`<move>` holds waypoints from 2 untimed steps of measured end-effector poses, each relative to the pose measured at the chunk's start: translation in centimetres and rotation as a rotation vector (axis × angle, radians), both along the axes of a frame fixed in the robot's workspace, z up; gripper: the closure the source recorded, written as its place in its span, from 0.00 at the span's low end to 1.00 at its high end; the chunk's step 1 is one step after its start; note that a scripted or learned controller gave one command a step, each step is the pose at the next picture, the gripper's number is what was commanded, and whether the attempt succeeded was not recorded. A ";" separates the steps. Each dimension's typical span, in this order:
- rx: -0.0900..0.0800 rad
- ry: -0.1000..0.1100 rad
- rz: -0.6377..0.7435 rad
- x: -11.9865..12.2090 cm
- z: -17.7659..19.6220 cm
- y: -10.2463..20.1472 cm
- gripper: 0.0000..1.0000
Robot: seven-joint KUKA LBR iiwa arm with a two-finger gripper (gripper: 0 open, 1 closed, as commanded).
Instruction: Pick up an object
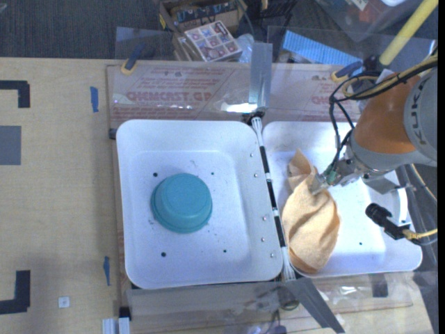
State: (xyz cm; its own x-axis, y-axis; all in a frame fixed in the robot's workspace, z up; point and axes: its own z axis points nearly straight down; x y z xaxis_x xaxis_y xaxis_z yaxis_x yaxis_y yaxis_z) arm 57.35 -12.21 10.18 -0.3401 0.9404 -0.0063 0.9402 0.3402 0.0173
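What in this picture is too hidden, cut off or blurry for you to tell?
- Gripper, camera view: it sits at the tan cloth, but its fingers are small and blurred, so a grip cannot be judged.
- Arm: cut off by the right edge.
- Right bin: the cloth and arm cover part of its floor.
- Teal bowl in the left bin: it stands upside down, hiding anything beneath.

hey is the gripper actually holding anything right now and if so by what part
It looks so: the gripper meets the tan cloth at its upper edge, which bunches up there. Whether the fingers truly pinch it cannot be told.
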 end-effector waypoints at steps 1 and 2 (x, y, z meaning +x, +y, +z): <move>-0.003 0.014 0.157 2.8 16.0 4.6 1.00; -0.003 0.016 0.218 -0.1 18.5 3.7 1.00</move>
State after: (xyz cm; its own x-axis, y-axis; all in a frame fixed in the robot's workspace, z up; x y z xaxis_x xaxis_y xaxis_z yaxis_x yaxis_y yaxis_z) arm 57.26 -8.51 28.66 -0.5356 0.8445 -0.0020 0.8445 0.5356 0.0019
